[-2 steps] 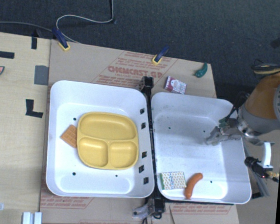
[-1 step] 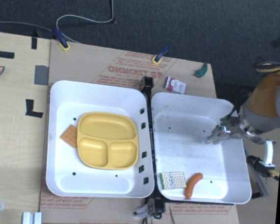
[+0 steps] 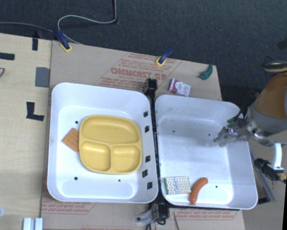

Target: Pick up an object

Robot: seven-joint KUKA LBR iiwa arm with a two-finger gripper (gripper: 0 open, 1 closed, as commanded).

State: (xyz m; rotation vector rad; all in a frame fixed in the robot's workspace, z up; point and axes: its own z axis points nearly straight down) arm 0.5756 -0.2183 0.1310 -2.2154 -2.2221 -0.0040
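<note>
just smooth curved orange sausage [image 3: 198, 190]

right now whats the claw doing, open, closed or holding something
Claw: over the upper right of the right bin; open or closed cannot be told, and nothing shows in it. The sausage and green packet lie at the bin's lower edge.

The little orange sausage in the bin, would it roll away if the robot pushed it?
Probably a bit. The sausage looks round and smooth, so it might roll sideways or slip from the gripper. Its curved shape would likely make it wobble rather than roll straight. It looks small, so probably light.
</note>
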